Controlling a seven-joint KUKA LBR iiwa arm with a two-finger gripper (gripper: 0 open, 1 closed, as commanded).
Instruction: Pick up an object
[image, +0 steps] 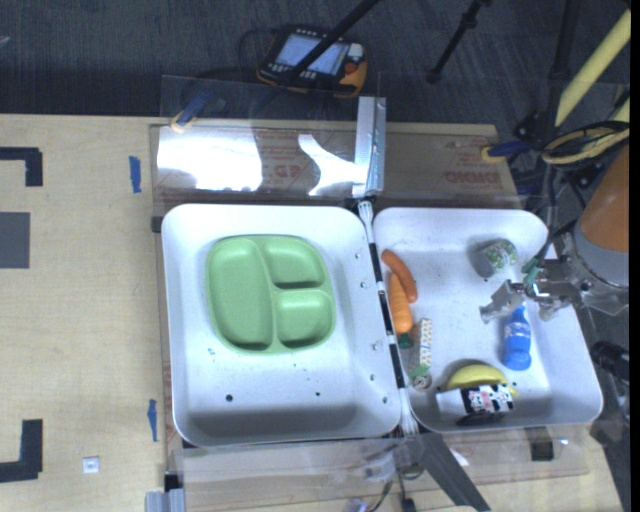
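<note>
Camera view, fixed above the bench.

Left bin (190, 240): white, shallow. Holds one green divided plate (270, 292), lying flat near the middle, with three compartments.

Right bin (440, 225): white, shallow, touching the left bin along the centre seam. Contents:
- Carrot (400, 290), orange, lying lengthwise just beside the seam.
- Thin pale strip (425, 343) with coloured marks, just below the carrot; kind too small to tell.
- Crumpled grey-green packet (494, 256), near the far right corner.
- Blue bottle (517, 338), lying on its side near the right wall.
- Banana (475, 374), yellow, at the near edge.
- Small black-and-white carton (487, 399), touching the banana on its near side.

Arm: enters from the right, orange band at the frame edge. Gripper (510, 295): over the right bin, between the packet and the blue bottle, just above the bottle's cap end. The fingers look spread, with nothing visible between them; released, by appearance.

Task status: no object lifted. Every item rests on its bin floor. The blue bottle lies nearest the gripper and is judged the likely target, though the packet is also close. Remaining: descend, close on one object, raise it clear.
</note>
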